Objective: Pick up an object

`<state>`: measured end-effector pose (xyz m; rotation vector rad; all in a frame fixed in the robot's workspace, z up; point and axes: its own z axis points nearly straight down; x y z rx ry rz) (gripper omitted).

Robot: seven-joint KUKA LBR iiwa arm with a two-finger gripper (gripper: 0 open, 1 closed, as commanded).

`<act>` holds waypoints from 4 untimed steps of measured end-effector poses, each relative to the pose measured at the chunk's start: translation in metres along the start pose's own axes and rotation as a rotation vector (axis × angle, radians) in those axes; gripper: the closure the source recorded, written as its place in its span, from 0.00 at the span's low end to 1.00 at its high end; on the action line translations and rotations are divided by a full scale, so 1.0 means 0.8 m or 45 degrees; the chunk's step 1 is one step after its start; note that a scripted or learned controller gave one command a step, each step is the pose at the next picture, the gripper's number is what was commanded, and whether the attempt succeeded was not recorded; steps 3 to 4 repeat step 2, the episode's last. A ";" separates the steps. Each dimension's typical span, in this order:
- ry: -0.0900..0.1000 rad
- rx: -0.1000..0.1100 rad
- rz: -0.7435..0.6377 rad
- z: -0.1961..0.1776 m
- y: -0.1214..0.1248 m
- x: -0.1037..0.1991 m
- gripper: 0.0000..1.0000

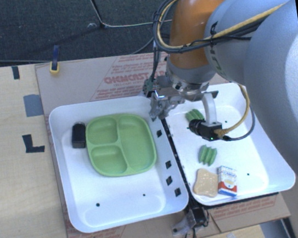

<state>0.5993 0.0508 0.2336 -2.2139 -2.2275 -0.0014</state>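
My gripper (160, 106) hangs over the top of the divider between the two bins, under the orange-banded wrist (192, 17). In the right bin (269, 178) lie a green pod-like piece (194, 116) just right of the gripper, a second green piece (207, 154) lower down, a tan slice of bread (205, 183) and a small red, white and blue carton (228, 181) at the front. The left bin (76, 209) holds a green divided plate (120, 145) with a small black block (78, 135) at its left edge. Nothing is visibly held.
The arm's grey body (275, 69) covers the right bin's far right side. A black cable fitting (205, 129) with a yellow cable dangles over the right bin. Cardboard (109, 77) lies under both bins, with a yellow clamp (54, 66) at its back left corner.
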 end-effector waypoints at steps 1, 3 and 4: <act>0.000 0.000 0.001 -0.002 0.024 0.056 1.00; -0.003 0.002 0.005 -0.002 0.023 0.053 0.00; -0.003 0.002 0.005 -0.002 0.023 0.053 0.00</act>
